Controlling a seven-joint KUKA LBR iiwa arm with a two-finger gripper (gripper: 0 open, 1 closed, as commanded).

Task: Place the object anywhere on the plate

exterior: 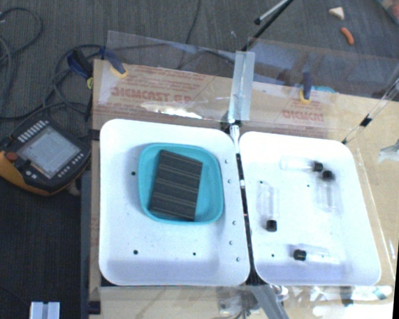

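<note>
Now, the teal plate (214, 192), a rounded-square dish with a smooth raised rim, sits in the middle of the left white bin (114, 245), and a dark grey ribbed block (176, 185), rectangular with lengthwise grooves, lies flat on that plate, well inside the rim. Right of the plate, across the seam where the two bins touch, the right white bin (357, 269) holds four clear tubes with black caps (326, 176), so transparent against the white plastic that mostly the caps stand out. Behind the plate, past the bins' far edge, a clear plastic sheet (173, 72) printed with faint red lettering covers the bench. Left of the plate, off the bench, a grey and orange control pendant (42, 155) rests on dark carpet, cables trailing out of frame.
</note>
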